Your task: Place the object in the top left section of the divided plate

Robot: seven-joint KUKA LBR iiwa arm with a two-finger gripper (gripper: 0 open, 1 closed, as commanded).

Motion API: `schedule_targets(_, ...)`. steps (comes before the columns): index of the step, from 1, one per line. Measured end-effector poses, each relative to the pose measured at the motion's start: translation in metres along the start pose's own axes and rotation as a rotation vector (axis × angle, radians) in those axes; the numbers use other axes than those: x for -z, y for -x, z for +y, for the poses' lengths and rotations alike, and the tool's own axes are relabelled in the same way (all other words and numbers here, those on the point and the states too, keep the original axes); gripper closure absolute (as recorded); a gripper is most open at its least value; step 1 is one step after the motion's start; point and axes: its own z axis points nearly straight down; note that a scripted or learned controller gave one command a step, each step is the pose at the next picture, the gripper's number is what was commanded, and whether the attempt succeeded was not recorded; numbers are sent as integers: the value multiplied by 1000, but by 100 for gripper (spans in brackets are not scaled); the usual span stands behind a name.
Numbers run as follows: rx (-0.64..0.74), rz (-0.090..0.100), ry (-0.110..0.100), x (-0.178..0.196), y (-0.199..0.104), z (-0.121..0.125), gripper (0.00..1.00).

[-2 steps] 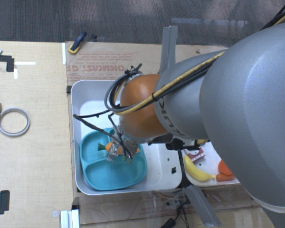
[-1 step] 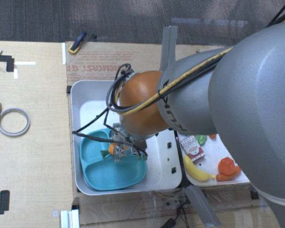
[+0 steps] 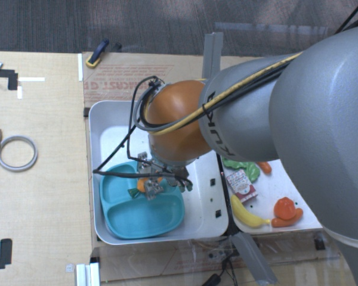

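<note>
the small orange object with a green bit [image 3: 142, 185] sits at the gripper [image 3: 153, 185] tip, over the middle ridge of the teal plastic divided plate [image 3: 144, 218]; whether it is grasped i cannot tell. judged step: placing. next it needs shifting toward the plate's top left section, then release, inside the white bin [image 3: 107, 115].
</note>
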Motion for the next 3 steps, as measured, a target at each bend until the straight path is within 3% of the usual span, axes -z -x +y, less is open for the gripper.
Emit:
schedule_targets(1, 2, 27, 0, -8, -8, 1, 0)
schedule_targets(2, -9, -2, -1, 6, 0, -4, 100)
schedule_targets(3, 183, -10, 43, -1, -7, 39, 100)
